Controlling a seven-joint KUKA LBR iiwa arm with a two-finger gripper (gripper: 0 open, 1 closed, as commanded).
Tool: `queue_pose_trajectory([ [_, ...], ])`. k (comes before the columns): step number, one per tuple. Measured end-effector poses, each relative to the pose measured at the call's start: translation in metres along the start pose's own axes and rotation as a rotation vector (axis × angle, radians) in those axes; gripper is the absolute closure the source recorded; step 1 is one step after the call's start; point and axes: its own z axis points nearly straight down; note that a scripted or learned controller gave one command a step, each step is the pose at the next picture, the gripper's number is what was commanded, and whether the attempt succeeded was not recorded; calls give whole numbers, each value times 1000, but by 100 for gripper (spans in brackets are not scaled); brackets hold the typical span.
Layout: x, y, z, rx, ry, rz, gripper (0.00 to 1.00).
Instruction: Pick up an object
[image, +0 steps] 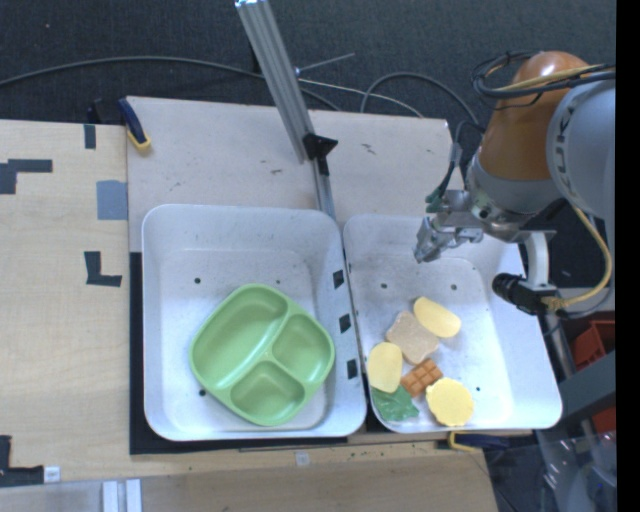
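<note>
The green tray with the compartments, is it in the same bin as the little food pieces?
No. The green tray lies in the left bin, while the food pieces sit clustered in the right bin.

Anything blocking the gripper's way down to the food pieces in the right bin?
Nothing visible. The gripper hangs over the bare upper floor of the right bin. The closest piece, the yellow oval, lies below it in the view with only open bin floor between. The tan slice touches the oval's lower left.
</note>
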Motion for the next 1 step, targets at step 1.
queue_pose_trajectory([
  [1,47,-5,8,1,0,0,100],
])
